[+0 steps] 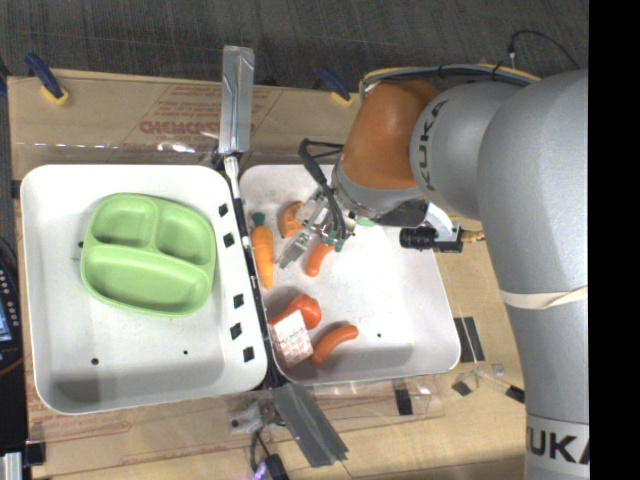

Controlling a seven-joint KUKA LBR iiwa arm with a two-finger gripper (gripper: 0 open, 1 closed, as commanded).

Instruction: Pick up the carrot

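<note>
Grey and bulky, the arm [520,218] fills your foreground on the right, its orange-banded wrist bent down over the right-hand bin [425,318], one of two white bins sitting side by side on the bench. Your target, the carrot [262,254], lies on that bin's floor just beside the divider that separates it from the left bin [50,298], where a green sectioned plate [150,253] rests. Its long axis runs roughly up and down this view, leaning slightly, and the thicker end appears to sit toward the far wall. Judge it a light, rigid toy with a smooth, possibly slick skin; you would do best to close across the middle of its length, fingers squeezing the narrow width. The gripper [310,236] hangs low just beside the carrot, among other orange pieces, including a small one [318,259] touching or nearly touching its tip. Whether those fingers are spread or closed cannot be told from this angle. Nearer you in the same bin lie a sausage-shaped piece [333,340] and a labelled red-and-white packet [293,330].
</note>
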